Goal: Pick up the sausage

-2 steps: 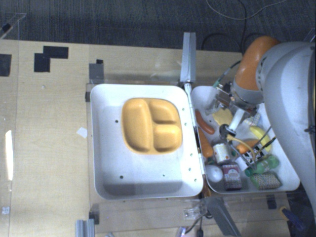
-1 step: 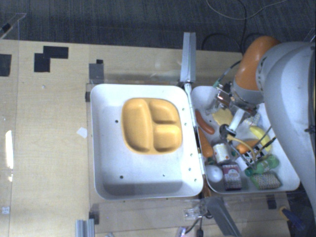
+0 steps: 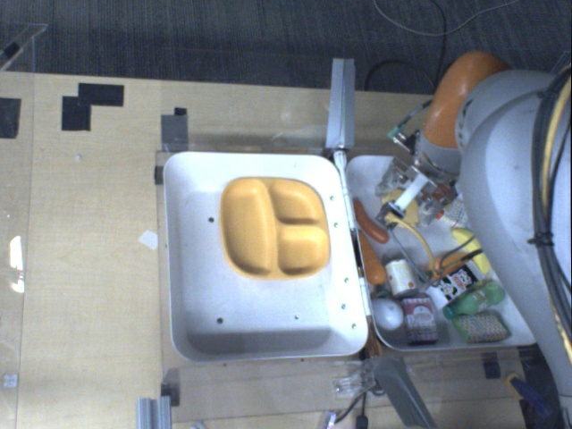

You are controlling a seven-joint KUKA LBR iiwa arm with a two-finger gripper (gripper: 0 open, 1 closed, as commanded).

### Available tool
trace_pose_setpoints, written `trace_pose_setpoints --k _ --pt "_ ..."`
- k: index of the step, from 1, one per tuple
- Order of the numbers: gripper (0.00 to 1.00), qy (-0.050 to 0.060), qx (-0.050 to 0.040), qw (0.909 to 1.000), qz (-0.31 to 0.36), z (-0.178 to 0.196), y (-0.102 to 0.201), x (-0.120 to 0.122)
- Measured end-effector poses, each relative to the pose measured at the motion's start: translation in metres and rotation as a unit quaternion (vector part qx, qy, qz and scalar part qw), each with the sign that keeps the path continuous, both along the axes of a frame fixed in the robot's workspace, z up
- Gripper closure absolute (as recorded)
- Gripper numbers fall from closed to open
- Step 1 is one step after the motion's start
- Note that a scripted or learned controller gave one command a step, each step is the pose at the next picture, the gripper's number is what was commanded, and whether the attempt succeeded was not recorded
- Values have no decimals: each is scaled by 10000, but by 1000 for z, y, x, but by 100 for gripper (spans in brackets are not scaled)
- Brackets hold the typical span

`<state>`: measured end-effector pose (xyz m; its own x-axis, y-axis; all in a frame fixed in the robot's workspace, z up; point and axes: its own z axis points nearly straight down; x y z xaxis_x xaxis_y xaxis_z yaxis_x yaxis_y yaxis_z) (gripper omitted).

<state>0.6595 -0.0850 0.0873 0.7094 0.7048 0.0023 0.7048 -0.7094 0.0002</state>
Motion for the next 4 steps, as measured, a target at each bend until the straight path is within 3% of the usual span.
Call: trace_pose_setpoints --k 1,2,3,4 --pt "0 -10 -4 9988 -483 39 -32 -24" --pt "0 -15 2 9920 -1259 0 4 -11" --pt "0 -16 0 9921 -1256 0 4 -11" --pt "0 -9 3 9740 -2267 7 3 -2"
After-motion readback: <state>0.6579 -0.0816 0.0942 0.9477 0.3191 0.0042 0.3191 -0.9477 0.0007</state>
